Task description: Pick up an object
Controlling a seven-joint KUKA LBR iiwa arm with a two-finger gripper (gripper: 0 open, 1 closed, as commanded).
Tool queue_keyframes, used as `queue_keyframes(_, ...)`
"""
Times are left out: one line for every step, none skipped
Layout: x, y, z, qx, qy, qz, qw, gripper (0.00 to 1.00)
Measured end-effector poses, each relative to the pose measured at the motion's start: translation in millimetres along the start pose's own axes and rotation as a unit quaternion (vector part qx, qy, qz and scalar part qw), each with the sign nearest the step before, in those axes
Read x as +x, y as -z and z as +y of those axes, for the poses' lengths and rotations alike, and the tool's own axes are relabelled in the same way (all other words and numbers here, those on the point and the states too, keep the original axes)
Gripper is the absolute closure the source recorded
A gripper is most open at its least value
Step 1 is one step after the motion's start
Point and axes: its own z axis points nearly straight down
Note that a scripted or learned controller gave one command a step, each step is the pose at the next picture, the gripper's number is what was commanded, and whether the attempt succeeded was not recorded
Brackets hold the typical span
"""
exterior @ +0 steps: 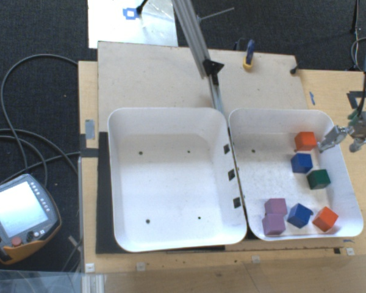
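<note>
The jaws (330, 138) hovered over the right rim of the right bin (354, 207), just beside the orange cube (305, 141) at the bin's far side; whether they were released or clenched could not be told, and nothing showed between them. That cube, a small flat-faced block, would likely be light, stiff and not fragile, best taken across two opposite flat faces. Nearer the camera lay a blue cube (301, 162), a green cube (318, 178), two purple cubes (274, 215), another blue cube (300, 215) and a second orange cube (325, 218), while the left bin (171, 182) stood alongside on the counter (165, 72).
</note>
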Motion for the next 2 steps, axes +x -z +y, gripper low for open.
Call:
queue_keyframes(-1, -93, 30, 0.003, 0.000, 0.000, 1.0000, 0.00)
queue_keyframes(-1, -176, 32, 0.003, -0.001, 0.000, 1.0000, 0.00)
